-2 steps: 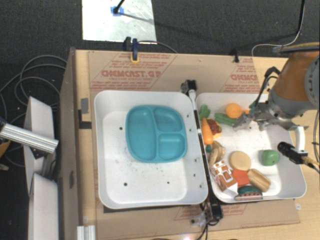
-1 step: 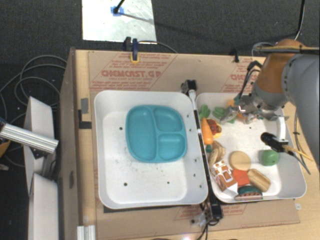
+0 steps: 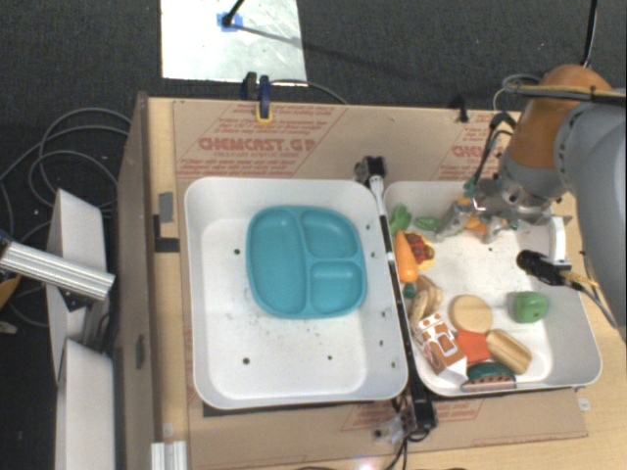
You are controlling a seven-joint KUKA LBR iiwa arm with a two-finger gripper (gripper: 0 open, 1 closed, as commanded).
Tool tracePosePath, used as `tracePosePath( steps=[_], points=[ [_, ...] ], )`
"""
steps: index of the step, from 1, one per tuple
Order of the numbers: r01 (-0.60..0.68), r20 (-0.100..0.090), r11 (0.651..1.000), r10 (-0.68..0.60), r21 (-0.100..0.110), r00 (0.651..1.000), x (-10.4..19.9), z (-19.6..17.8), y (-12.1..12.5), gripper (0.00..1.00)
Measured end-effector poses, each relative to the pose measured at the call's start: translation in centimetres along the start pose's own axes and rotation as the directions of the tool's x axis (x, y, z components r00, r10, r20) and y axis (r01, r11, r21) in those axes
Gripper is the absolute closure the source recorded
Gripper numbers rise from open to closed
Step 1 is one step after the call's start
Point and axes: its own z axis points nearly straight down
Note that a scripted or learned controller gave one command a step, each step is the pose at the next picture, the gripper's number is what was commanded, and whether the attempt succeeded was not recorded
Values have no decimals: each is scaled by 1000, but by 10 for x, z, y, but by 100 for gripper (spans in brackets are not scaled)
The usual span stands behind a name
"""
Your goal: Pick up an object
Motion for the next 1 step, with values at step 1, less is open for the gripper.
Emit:
tracePosePath(
  steps=[1],
  points=[
    [-1,-3,1000,1,-1,1000,-3,0,0,0]
  ],
)
